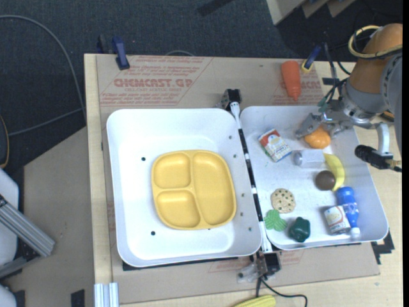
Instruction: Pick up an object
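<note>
The right bin (374, 194) holds several small objects. An orange fruit (319, 139) lies near its far edge. My gripper (317, 124) hangs directly over the orange, at its far side, close to it or touching it. The grey arm with its orange band (374, 59) comes in from the upper right. Also in this bin are a red, white and green carton (276, 145), a yellow banana (334, 167), a brown ball (325, 181), a blue bottle (347, 204), a small can (335, 219), a cookie (282, 200), a light green leaf (275, 220) and a dark green piece (298, 229).
The left bin (128, 146) holds a yellow divided plate (192, 188). A carrot (291, 78) lies on the cardboard bench behind the right bin. A clear piece (308, 159) sits between the carton and the banana. Clamps (231, 98) join the bins.
</note>
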